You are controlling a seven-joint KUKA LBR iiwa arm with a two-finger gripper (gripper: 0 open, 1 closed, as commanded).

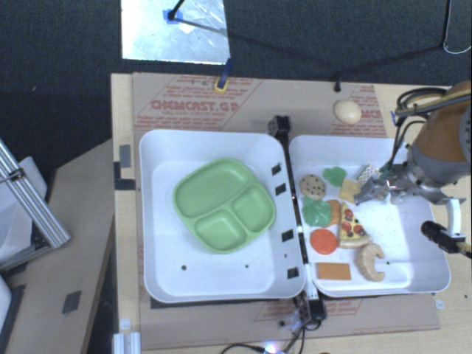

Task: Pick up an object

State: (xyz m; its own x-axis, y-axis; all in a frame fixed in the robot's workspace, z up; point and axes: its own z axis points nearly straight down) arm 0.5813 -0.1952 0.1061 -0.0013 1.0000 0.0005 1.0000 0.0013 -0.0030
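Meanwhile, gripper (377, 187), fingers' state unclear, is hovering w/ tip over right bin (420, 251) beside yellow piece (349, 189); crowded toy food is risking a glancing miss.

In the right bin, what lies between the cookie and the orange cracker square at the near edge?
In the camera view, between the cookie and the orange cracker lie a green leaf-shaped piece and, below it, a red tomato slice.

— Any lettering to read out there?
— Yes! Red print "CHEMCAST GP" on the brown protective sheet (195, 103) covering the worktop, upper centre of frame, upside down. More red print beside the egg at upper right, too blurred to read.
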